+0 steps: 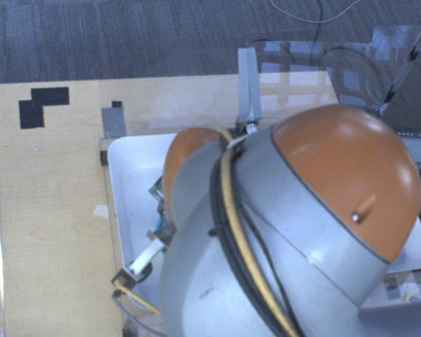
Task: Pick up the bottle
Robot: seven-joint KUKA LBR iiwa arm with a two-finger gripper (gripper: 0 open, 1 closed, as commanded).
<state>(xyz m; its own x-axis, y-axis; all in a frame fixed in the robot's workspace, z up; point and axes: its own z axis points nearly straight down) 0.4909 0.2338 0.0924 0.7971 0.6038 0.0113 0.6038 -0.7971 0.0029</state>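
Over the right half of the pale wooden surface (47, 239), a large grey arm (279, 268) with an orange band covers most of a shallow white bin (128, 201) near the surface's front edge. Whether the pincer is apart or together cannot be told, and the bottle cannot be made out; small items show at the bin's left wall, too hidden to name. The step looks like reaching into the bin, and the next move calls for finding the bottle.

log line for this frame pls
arm: over the bins, blocking most of the view | white bin: left edge visible | bottle: hidden | grasp: cannot tell
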